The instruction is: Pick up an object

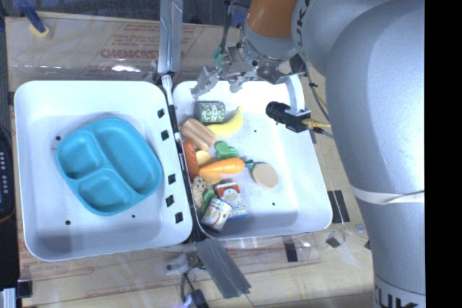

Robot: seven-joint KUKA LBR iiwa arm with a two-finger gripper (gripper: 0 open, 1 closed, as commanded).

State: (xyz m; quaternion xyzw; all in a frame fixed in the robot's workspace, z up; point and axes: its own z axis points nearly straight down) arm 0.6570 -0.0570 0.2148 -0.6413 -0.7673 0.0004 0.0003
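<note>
Plastic toy food lies in a heap in the right bin [307, 205], near the middle of the frame, and we think any piece of it could be the thing to pick up. Our hand [220, 77] hangs above the top left corner of that bin, just above a small green can [211, 112]. Its two fingers look spread apart with nothing between them, though they are small and a bit hard to see. The can lies on its side next to a yellow banana [232, 125]. Below them are a tan bread roll [198, 132], an orange carrot [222, 168], a round tan cookie [266, 175] and a little box with a red label [229, 198]. We guess all of these are light, hard and smooth, so they could slip or roll if we squeeze them off centre. The can is closest to our hand, and we would grab it across its round middle, with one finger on each side. The banana touches it, so a finger might bump that first. The cookie lies flat and apart from the rest, but it is thin and hard to get under. The left bin [29, 155] holds a blue tray [108, 164] with three parts.
</note>
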